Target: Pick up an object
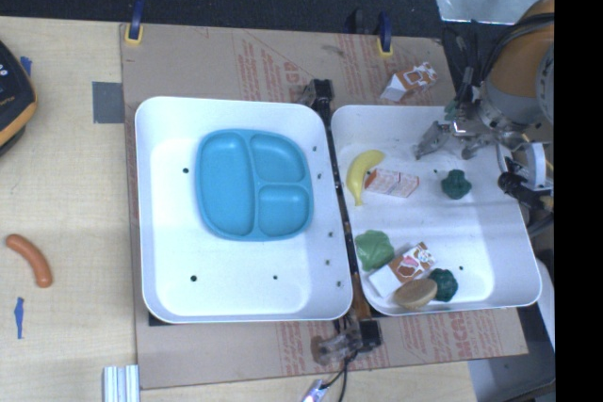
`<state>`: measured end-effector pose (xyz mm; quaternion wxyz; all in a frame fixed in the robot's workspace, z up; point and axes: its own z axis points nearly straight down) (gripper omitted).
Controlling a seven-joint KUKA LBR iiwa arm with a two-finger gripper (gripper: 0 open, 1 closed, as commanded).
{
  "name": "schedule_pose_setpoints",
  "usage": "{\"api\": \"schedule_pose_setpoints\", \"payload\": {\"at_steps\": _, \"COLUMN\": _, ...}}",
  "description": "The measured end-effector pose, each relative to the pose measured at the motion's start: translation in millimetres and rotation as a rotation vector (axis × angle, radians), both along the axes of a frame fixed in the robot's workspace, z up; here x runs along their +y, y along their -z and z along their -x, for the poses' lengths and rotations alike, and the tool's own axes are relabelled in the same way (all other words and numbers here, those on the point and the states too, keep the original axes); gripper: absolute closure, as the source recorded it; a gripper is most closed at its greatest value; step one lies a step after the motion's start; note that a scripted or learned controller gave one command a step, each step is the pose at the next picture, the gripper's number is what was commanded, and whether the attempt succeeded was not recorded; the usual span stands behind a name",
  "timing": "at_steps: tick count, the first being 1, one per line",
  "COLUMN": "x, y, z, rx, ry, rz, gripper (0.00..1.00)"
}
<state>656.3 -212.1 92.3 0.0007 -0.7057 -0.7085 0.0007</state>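
Reaching in from the right, the arm (523,61) bends down over the far right corner of the right bin (499,240), orange band uppermost, wrist pointing toward the bin floor. Its gripper (455,138) hangs with fingers spread apart, nothing between them.

Going left to right, with the right bin as landmark: far to its left on the wooden bench (57,202) lies a sausage (30,259). Next comes the left bin (236,207), touching the right bin's left wall, holding a blue divided plate (252,184). Inside the right bin, a banana (361,172) lies near the left wall, a small carton (391,184) just beside it, a green lump (374,249) below. A second carton (412,263) and a brown bun (415,294) sit near the front wall. A dark green piece (456,184) lies just below the gripper, apart from it. Brown cardboard (236,61) underlies both bins; dark floor lies beyond.
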Motion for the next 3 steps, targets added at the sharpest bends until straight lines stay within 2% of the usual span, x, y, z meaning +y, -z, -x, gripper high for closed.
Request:
{"api": "schedule_pose_setpoints", "payload": {"at_steps": 1, "x": 0, "y": 0, "z": 46, "rx": 0.002, "ry": -0.001, "rz": 0.001, "gripper": 0.0}}
{"api": "schedule_pose_setpoints", "payload": {"at_steps": 2, "x": 0, "y": 0, "z": 0, "rx": 0.0, "ry": 0.0, "rz": -0.001, "gripper": 0.0}}
{"api": "schedule_pose_setpoints", "payload": {"at_steps": 3, "x": 0, "y": -7, "z": 40, "rx": 0.001, "ry": -0.001, "rz": 0.001, "gripper": 0.0}}
